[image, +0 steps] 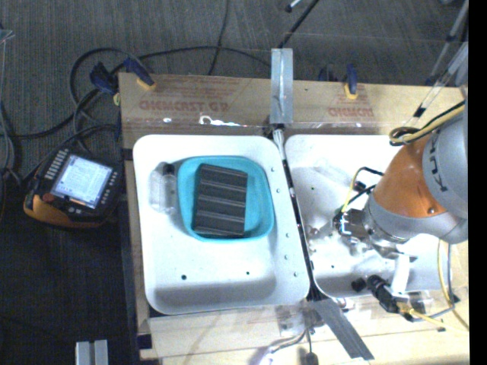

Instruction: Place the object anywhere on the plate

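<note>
though unclear whether spread or pressed together, the claw [351, 230] over the right bin [319, 162], ribbed block [221, 200] on the plate [261, 204]

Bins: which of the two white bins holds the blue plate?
The bin on the view's left; the plate lies in it, while the arm hangs over the other bin.

Your plate [261, 204] was a turquoise rounded-square dish, sitting flat in the upper middle of the left bin [213, 287]. It sat nearer the bin's right wall than its left. The dark grey block [221, 200] lay flat on it: rectangular, ribbed across the top in four bands. It was turned slightly off the plate's edges, roughly centred, inside the rim, with turquoise showing all round.
</note>
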Tool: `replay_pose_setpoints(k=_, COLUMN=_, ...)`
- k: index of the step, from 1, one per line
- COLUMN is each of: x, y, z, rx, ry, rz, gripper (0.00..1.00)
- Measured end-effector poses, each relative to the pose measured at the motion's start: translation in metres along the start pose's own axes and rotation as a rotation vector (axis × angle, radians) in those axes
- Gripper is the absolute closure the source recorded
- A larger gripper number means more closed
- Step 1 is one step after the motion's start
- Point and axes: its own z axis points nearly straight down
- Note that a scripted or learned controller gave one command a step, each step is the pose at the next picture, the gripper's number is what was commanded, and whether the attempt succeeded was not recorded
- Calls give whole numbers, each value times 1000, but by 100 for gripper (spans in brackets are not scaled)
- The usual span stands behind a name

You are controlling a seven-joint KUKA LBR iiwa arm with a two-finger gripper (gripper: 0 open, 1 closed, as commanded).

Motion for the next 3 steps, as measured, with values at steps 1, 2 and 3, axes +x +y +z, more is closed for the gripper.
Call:
replay_pose_setpoints(k=1, x=-18, y=3, z=-109, rx=11, ry=2, rz=-160, gripper=0)
replay_pose_setpoints(k=2, x=28, y=-8, z=-33, rx=3, ry=-5, rz=-19, gripper=0)
replay_pose_setpoints(k=3, x=-2, y=-1, z=-107, rx=12, ry=2, rz=-143, gripper=0)
